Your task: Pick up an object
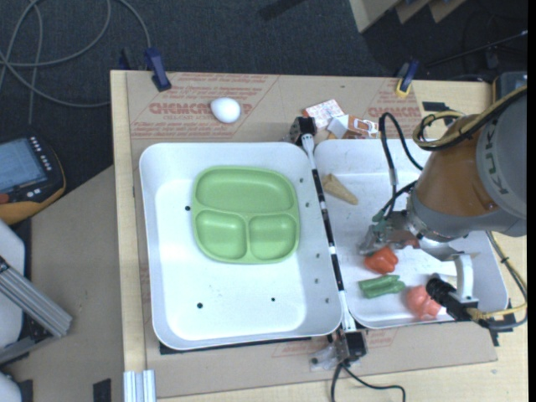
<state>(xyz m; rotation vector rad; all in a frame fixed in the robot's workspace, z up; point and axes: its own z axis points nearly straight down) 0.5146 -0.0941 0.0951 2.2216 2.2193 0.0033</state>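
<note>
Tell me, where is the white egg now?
The white egg lies on the cardboard outside both bins, behind the left bin, near the blue clamp.

the arm (469, 182) reached in from the right, bent downward, its gripper (378, 239) low at the wrist's left.

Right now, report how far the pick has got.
Done: the tool is down in the right bin, just above the red object. In hand: nothing visibly held. Left: grasp and lift; the green piece, pink piece and tan wedge lie in the bin.
</note>
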